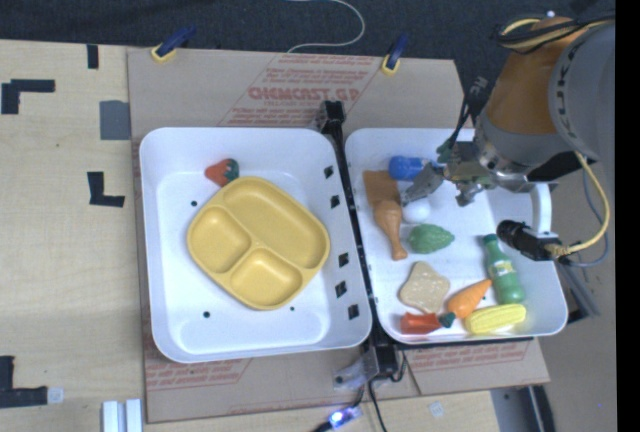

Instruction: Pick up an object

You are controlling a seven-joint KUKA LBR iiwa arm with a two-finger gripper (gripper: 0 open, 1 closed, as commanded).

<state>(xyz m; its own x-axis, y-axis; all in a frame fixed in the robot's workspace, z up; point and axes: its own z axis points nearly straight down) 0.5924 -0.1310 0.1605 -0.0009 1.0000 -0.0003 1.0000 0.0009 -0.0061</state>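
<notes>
You are at the approach step: the gripper (445, 182) hangs over the far part of the right bin (548, 318), its fingers spread apart with nothing between them. No object is lifted yet.

The nearest candidates sit just beside the fingertips: a small blue piece (405, 166) to the left, a white rounded piece (417, 211) just below, and the tan drumstick (386, 209) lying lengthwise along the bin's left wall. Nearer you lie a knobbly green leafy piece (430, 239), a flat bread slice (424, 288), an orange carrot (467, 299), a green bottle (501, 271), yellow corn (497, 319) and a red pepper (421, 323).

These all look like smooth moulded plastic toy foods, so rounded ones will probably slip. Your next move calls for centring over one item, descending, and closing squarely across its narrow width.

The left bin (160, 220) holds a glossy yellow divided plate (258, 241) and a small red piece (221, 171).
</notes>
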